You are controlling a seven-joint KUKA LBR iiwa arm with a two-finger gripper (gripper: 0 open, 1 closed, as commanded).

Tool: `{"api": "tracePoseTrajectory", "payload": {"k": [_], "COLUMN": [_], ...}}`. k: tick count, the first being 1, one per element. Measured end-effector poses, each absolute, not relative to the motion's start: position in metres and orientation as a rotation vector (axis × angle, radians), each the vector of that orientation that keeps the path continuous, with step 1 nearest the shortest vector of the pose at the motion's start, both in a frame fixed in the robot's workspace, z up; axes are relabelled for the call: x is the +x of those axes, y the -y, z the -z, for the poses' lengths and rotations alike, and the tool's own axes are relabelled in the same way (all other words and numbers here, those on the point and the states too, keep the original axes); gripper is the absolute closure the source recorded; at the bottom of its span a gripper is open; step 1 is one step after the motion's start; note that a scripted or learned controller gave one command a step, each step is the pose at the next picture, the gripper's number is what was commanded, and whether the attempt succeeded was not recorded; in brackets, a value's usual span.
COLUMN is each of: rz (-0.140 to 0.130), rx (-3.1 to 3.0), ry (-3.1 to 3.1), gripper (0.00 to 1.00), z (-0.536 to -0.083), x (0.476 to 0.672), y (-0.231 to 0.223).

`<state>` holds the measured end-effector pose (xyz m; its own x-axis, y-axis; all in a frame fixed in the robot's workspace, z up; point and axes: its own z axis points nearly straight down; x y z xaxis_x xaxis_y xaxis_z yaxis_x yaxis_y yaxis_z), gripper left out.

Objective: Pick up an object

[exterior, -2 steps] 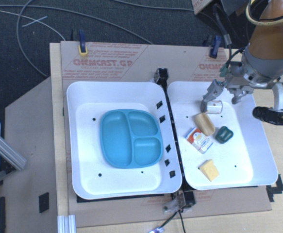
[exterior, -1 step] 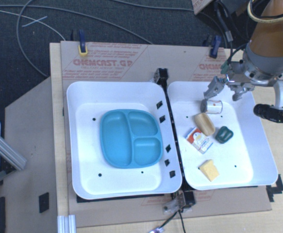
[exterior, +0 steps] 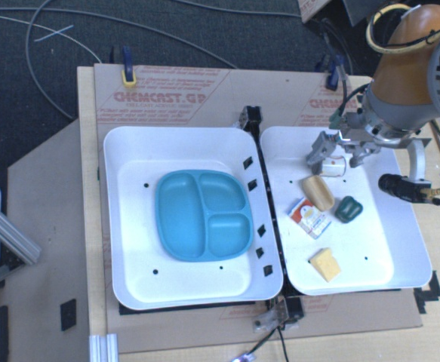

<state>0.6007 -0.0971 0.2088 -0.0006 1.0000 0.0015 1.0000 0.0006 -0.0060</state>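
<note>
Here, four small things are seen lying in the right bin [exterior: 401, 240], none of them marked out by the task as the one to take. A tan, roll-shaped piece [exterior: 318, 192] lies nearest the gripper, its long axis running from the bin's far-left toward its near-right. Just beside it, toward the near edge, a red-and-white packet [exterior: 310, 219] is laid on much the same diagonal; whether the two touch cannot be told. A dark green lump [exterior: 348, 209] sits to the right of them, apart from both, and a yellow block [exterior: 325, 264] is found near the bin's near edge, tilted so that its long side also runs diagonally. The left bin [exterior: 129, 202] holds a blue divided plate [exterior: 204, 215] (three compartments), set about its middle. The gripper [exterior: 330, 155] is seen over the far part of the right bin, above the tan piece; nothing is seen between its fingers, and whether they are apart or together cannot be told.
</note>
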Motion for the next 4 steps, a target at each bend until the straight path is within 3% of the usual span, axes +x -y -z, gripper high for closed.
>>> {"api": "tracePoseTrajectory", "payload": {"k": [2, 3, 4], "rz": [-0.007, 0.004, 0.006], "rx": [-2.218, -2.223, -2.223], "ry": [2.215, 2.221, 2.227], "gripper": [0.00, 1.00, 1.00], "z": [-0.104, -0.120, -0.171], "x": [0.598, 0.601, 0.612], "y": [0.099, 0.100, 0.097]}}
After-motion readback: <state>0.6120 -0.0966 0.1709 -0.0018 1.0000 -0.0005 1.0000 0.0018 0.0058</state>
